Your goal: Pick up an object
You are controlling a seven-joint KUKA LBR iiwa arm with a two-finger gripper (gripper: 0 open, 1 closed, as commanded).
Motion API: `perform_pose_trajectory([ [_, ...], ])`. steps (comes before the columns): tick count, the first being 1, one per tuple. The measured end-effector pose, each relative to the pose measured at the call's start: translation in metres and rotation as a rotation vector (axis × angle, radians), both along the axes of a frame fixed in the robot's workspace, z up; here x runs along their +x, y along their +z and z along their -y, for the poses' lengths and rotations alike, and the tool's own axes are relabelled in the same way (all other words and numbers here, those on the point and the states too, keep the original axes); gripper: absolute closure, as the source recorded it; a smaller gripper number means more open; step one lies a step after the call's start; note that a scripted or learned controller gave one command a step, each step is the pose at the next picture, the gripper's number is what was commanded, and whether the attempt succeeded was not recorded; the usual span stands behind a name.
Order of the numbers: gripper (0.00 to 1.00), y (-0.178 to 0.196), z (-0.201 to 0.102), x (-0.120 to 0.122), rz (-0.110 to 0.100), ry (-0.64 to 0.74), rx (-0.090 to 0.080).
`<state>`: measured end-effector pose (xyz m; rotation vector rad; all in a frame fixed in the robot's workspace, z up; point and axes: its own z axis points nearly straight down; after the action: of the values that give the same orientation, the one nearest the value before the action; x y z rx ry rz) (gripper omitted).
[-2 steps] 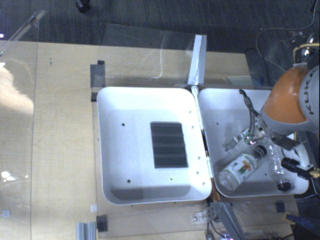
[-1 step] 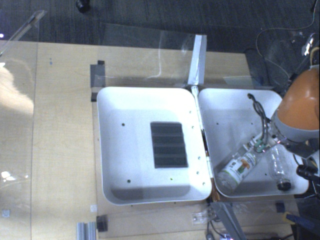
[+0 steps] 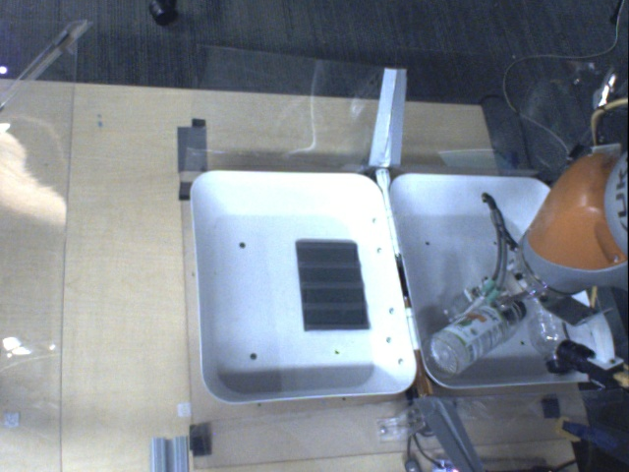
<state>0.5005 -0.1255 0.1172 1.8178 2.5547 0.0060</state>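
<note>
On pale wooden bench (image 3: 108, 293), 2 white bins (image 3: 221, 264), perhaps dark carpet (image 3: 295, 18) beyond.

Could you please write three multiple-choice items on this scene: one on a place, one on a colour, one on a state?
1. Where is the clear bottle?
A. left bin
B. right bin
C. on the bench

2. What colour is the ribbed mat in the left bin?
A. dark
B. orange
C. white

3. How does the bottle lie?
A. upright
B. on its side
C. upside down on its cap

Answers:
1 B, it rests on the floor of the right bin, beside the hand.
2 A, it is near black against the white floor.
3 B, its length runs along the floor.
</note>
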Motion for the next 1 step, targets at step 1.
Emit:
perform_pose_trajectory([
  [1, 0.00, -0.0274, -0.0208, 0.0173, 0.003, 0.084, -0.001],
])
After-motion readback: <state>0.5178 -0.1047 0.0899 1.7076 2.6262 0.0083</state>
